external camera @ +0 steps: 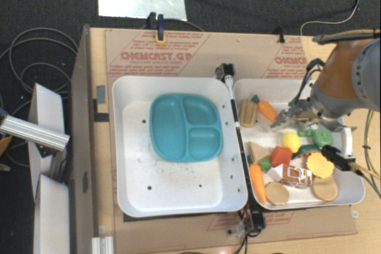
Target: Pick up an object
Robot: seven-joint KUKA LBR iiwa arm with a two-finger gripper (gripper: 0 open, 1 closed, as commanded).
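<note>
My gripper (290, 118) hangs low over the middle of the right bin (355, 190), among the toy food. Just below it lies a yellow lemon (290, 141), with a red pepper (281, 156) under that. To its left are an orange carrot (267, 110) and a tan bread piece (247, 113). A green piece (322, 137) sits right of the gripper. I see nothing held in it.
The left bin (134, 181) holds a teal divided plate (186, 128). Along the front of the right bin lie a second carrot (257, 182), two round biscuits (277, 193), a white and red carton (296, 175) and a yellow piece (320, 165). A ridge (235, 128) divides the bins.
</note>
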